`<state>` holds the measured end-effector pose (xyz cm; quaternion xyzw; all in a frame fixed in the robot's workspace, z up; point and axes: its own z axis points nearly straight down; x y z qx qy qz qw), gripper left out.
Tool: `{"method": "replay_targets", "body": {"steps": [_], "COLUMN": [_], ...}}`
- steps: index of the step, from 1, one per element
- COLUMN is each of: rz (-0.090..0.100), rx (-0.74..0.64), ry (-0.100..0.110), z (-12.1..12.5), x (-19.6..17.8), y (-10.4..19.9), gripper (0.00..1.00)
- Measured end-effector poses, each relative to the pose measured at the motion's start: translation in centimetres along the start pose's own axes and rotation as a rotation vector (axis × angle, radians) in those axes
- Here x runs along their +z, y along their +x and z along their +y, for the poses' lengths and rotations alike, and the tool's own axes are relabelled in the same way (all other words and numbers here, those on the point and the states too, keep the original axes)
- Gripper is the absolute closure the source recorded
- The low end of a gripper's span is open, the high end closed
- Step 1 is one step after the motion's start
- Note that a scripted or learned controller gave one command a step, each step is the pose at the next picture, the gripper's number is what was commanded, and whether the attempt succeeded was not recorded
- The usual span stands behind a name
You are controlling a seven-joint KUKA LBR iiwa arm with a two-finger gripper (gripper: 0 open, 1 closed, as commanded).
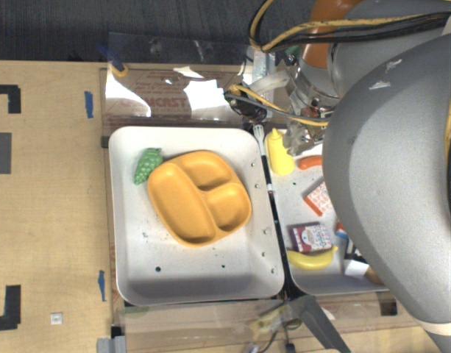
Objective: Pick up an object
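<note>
The left bin holds an orange divided plate and a green bunch of grapes at its upper left. In the right bin lie a yellow mustard bottle, a red-orange piece, a red and white packet, a purple box and a yellow banana. The grey arm covers most of the right bin. Its wrist hangs over the bin's far end, near the mustard bottle. The fingers are hidden.
A clear plastic sheet with bright glare lies behind the left bin. Yellow and black cables loop off the wrist. Brown bench board with black markers stretches to the left.
</note>
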<state>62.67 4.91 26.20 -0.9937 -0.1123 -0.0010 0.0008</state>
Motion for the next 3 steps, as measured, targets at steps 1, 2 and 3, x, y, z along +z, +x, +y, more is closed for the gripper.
{"method": "replay_targets", "body": {"steps": [1,2,3], "rz": [-0.006,-0.003,-0.005], "rx": [-0.029,0.018,0.023], "ry": [0.001,-0.001,0.002], "z": [-0.1,3.5,3.4], "x": [0.1,-0.2,-2.6], "y": [-9.5,-2.7,-7.1], "gripper": [1.00,1.00,1.00]}}
